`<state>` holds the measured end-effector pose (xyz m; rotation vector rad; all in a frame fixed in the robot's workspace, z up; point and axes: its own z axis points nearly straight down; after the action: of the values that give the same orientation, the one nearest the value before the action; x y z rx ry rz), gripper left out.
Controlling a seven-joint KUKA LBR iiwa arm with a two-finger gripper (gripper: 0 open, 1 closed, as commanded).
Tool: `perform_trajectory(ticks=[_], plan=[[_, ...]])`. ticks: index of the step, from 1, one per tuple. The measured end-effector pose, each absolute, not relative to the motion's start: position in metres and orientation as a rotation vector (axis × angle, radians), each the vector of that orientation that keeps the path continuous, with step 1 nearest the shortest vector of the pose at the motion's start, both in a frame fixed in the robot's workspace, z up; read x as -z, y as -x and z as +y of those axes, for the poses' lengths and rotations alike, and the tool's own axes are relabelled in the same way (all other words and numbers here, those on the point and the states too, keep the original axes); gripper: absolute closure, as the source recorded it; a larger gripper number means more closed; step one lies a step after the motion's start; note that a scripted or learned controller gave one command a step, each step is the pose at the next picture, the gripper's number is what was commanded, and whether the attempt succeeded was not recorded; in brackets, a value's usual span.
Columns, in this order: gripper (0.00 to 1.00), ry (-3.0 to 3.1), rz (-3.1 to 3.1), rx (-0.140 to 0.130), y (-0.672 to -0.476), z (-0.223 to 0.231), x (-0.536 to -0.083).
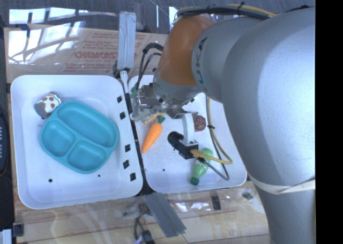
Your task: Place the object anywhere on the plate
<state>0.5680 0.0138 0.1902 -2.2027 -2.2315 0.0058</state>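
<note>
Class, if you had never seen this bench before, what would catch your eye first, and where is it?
The huge grey arm looms over the right bin. Next comes the blue plate in the left bin, then the orange carrot lying below the gripper.

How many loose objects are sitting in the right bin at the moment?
3: a carrot near the divider, a green bottle toward the front, a dark round piece behind. The arm may hide others.

right bin (161, 181) largely hidden by arm (257, 76), claw (155, 110) unclear
</note>
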Motion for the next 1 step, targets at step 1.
perform_trajectory(ticks=[1], plan=[[1.0, 2.218, -2.222, -0.007, -0.5028, -0.0627, -0.191]])
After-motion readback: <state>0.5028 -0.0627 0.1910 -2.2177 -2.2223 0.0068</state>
